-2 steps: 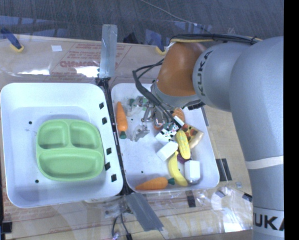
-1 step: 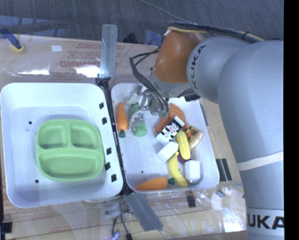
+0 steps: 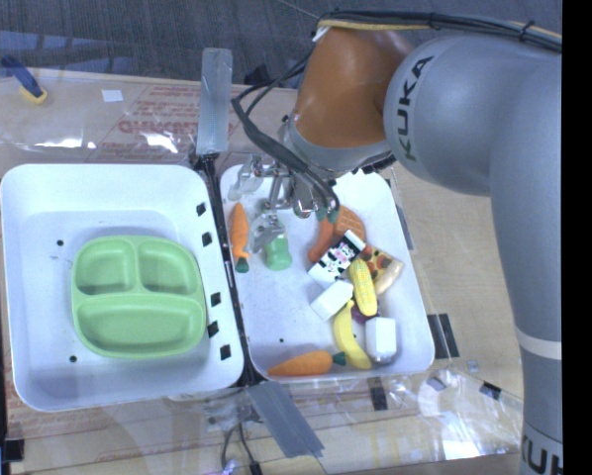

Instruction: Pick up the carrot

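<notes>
Three carrots lie in the right bin (image 3: 400,228). One carrot (image 3: 239,232) rests along the bin's left wall, its green end toward the front. A second carrot (image 3: 301,364) lies against the front wall. A third carrot (image 3: 328,231) sits slanted near the middle, partly under the arm. My gripper (image 3: 270,216) hangs over the bin's back left part, between the left-wall carrot and the slanted one. A small green object (image 3: 277,256) sits just below it. No carrot shows in the gripper.
A banana (image 3: 346,338), a corn cob (image 3: 362,285), two white blocks (image 3: 330,300) (image 3: 381,337) and a black-and-white item (image 3: 344,254) crowd the right bin's right half. The left bin (image 3: 24,206) holds a green divided plate (image 3: 138,297).
</notes>
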You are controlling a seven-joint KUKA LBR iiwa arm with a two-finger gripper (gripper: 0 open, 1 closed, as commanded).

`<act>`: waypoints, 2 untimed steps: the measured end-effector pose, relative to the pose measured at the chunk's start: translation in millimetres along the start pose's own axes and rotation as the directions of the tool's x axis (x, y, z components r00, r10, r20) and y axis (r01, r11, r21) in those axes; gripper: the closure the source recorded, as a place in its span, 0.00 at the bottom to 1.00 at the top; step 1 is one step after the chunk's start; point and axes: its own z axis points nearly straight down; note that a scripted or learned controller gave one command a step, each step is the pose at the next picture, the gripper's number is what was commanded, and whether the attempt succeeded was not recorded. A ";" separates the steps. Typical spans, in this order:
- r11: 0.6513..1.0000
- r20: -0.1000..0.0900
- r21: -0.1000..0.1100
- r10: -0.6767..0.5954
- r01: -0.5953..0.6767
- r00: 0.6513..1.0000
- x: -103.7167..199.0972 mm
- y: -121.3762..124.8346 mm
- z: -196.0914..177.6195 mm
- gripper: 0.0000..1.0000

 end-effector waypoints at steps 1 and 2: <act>0.999 -0.012 -0.001 -0.047 0.047 0.999 12.4 14.8 5.3 0.00; 0.977 -0.006 -0.001 -0.214 0.214 0.977 -0.6 14.5 4.5 0.00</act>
